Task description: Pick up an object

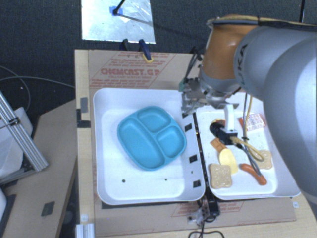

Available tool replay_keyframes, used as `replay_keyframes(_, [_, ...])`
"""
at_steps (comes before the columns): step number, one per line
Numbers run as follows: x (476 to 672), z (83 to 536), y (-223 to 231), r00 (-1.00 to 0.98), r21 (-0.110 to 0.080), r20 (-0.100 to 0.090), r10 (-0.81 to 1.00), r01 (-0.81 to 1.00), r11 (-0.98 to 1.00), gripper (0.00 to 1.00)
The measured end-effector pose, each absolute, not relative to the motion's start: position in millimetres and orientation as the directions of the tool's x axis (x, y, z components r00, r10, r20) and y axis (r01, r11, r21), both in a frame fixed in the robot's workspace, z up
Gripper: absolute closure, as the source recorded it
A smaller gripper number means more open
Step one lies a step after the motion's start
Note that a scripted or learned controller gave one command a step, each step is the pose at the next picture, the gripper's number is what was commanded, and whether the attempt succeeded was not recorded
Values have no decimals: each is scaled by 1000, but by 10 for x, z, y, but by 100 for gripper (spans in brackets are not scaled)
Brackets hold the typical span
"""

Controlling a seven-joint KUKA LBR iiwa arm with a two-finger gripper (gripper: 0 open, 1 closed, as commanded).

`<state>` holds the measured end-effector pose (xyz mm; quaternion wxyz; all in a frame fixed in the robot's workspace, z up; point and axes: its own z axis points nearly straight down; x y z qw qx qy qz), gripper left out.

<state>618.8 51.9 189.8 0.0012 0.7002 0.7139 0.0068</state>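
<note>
Progress looks like basically zero so far, since your gripper [189, 104] hangs over the divider between the bins and I can't tell its state, while the blue divided plate [151, 138] sits below-left of it and the toy food [221, 175] below-right, all unlifted.

My arm [282, 78] is a thick, smooth, rounded shell of pale grey, with dark lettering partly visible on its curved side. Above my wrist sits a broad orange band [220, 48], glossy and barrel-shaped, edged at the top by a thin dark seam. Below it my gripper [190, 103] is a compact cluster of grey metal parts with dark cabling alongside.
</note>
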Motion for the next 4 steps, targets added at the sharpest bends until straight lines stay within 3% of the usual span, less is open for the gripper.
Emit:
replay_keyframes(1, [5713, 2320, 949, -10, 3, 4, 1000, 1000, 10, 100])
replay_keyframes(2, [5345, 3996, 793, -5, 21, 4, 1000, 1000, 5, 100])
replay_keyframes(3, [5085, 3494, 635, 1, -2, 0, 1000, 1000, -1, 100])
replay_keyframes(4, [5098, 3513, 645, -3, 3, 0, 1000, 1000, 3, 0])
